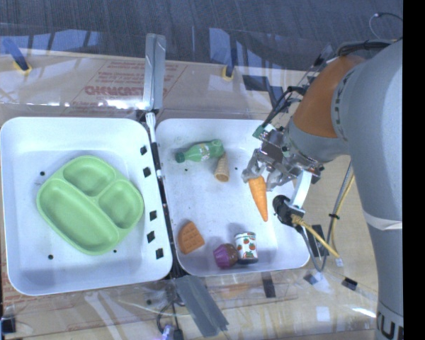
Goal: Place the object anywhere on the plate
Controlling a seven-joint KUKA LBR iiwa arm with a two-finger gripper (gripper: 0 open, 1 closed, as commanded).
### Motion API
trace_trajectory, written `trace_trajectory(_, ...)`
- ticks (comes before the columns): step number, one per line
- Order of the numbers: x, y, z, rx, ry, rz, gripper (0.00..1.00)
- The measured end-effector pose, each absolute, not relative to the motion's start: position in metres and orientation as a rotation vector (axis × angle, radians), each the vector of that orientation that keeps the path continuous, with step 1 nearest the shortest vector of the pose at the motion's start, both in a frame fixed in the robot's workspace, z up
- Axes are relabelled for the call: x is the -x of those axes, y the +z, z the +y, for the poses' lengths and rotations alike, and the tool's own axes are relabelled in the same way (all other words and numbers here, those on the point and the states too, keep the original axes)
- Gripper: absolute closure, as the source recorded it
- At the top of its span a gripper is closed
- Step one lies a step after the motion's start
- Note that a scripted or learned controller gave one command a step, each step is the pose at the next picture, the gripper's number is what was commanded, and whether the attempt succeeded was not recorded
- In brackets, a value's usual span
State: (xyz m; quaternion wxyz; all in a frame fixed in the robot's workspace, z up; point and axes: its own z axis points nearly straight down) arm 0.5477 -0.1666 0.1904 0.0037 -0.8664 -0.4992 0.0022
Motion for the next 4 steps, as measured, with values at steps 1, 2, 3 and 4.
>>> trace_trajectory(1,-0.492,0.198,-0.108,2.718,0.006,-1.566,1.00)
trace_trajectory(2,-0.497,0.195,-0.035,2.494,0.007,-1.902,1.00)
trace_trajectory(3,-0.522,0.233,0.046,2.267,0.003,-2.172,1.00)
trace_trajectory(4,-0.522,0.233,0.046,2.268,0.003,-2.172,0.00)
